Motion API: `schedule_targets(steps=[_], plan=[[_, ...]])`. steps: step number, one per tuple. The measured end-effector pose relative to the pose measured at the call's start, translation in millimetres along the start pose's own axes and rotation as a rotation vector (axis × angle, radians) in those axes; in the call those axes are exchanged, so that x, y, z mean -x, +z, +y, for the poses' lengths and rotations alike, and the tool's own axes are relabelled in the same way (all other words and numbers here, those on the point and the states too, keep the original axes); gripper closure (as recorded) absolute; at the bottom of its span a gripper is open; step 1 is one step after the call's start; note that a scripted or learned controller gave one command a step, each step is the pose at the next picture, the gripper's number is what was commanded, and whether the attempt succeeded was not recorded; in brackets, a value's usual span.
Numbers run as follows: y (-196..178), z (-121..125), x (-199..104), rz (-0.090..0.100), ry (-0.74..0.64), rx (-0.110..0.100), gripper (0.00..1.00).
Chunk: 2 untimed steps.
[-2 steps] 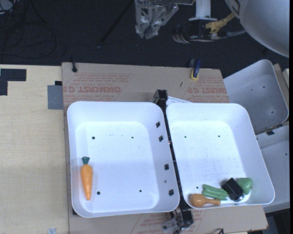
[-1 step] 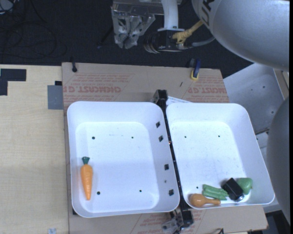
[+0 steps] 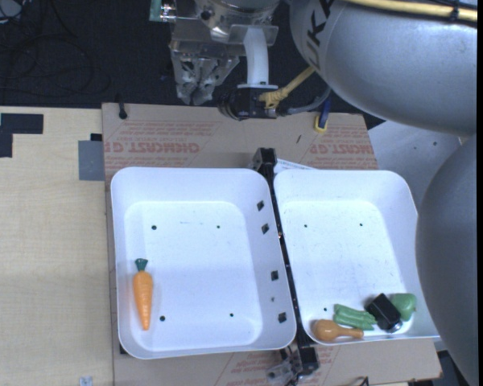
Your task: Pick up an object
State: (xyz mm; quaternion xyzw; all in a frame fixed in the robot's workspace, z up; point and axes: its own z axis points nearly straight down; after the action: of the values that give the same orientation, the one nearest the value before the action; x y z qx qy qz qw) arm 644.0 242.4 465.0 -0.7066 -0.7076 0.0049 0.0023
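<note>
White bins side by side on cardboard. Camera view: left bin holds an orange carrot at its 8 o'clock corner, lying lengthwise, green top pointing to 12. Right bin has a cluster at 5 o'clock: green pod, black block, green piece, tan pear-shaped thing, all touching or just beside each other. Gripper hangs at 12 o'clock, high, behind the bins, nothing between its fingers; how far apart they stand, can't tell. Likely parked clear before choosing a target. Carrot sits alone, easiest pick.
</note>
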Motion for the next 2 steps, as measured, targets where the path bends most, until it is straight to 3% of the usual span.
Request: schedule_targets(steps=[1, 2], plan=[[-66, -1, -2, 0.004, -0.005, 0.012, 1.00], [9, 0, 61, -0.002, 0.007, -0.002, 1.00]])
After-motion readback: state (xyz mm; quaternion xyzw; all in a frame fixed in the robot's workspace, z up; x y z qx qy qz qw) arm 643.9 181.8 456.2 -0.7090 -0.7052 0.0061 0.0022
